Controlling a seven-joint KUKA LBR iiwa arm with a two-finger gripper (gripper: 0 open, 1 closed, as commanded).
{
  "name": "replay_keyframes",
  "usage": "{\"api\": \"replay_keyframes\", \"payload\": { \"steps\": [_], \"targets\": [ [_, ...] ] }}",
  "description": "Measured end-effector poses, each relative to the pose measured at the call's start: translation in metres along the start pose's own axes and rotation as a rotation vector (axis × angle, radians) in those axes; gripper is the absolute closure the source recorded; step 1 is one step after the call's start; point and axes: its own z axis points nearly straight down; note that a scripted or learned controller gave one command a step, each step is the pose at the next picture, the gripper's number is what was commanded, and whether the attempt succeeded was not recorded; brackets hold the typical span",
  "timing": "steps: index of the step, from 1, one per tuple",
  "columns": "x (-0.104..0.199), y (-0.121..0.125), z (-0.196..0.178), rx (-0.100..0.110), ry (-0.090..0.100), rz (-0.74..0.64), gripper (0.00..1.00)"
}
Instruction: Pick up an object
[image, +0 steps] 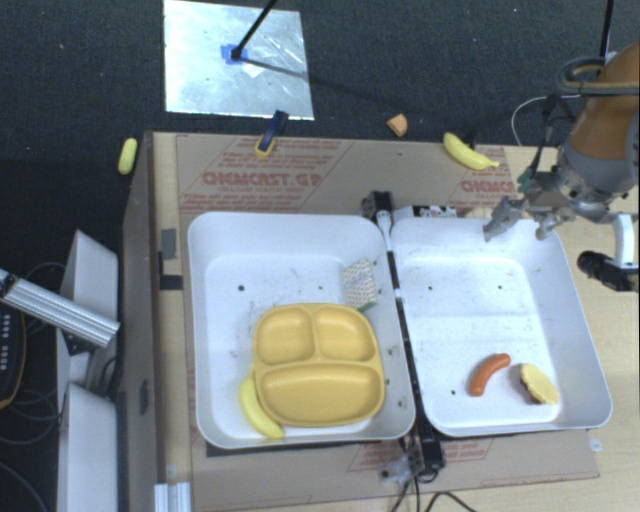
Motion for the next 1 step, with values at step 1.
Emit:
{"api": "replay_keyframes", "payload": {
  "steps": [1],
  "targets": [
    [-0.0051,-0.0569,0.0404,0.002,0.000,0.002,0.00]
  ]
}}
